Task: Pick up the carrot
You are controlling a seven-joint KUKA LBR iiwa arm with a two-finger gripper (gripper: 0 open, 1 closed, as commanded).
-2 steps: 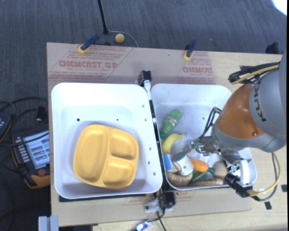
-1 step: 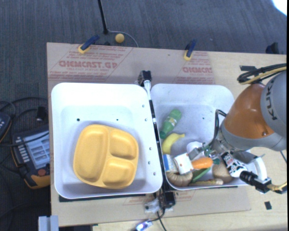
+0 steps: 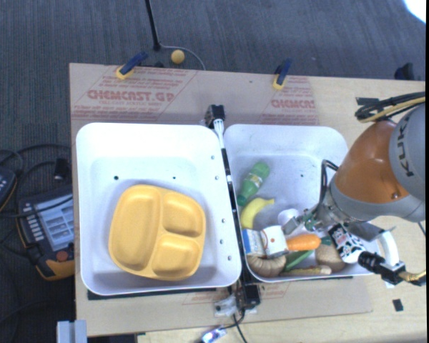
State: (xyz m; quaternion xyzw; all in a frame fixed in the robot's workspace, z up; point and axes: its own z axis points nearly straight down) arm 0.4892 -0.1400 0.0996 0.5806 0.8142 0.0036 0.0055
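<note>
Carrot, the orange tapered one (image 3: 302, 243), is being approached in the right white bin (image 3: 335, 138) by jaws (image 3: 311, 221) whose state cannot be told; a closing descent is judged next.

We read red print on the brown board (image 3: 222, 95) beneath the bins: "CHEMCAST GP" at upper left, above the left bin, and the same red print, partly hidden, at upper right. On the arm (image 3: 407, 156) we make out the dark letters "KU" on its grey casing. Nothing else is legible to us.
</note>
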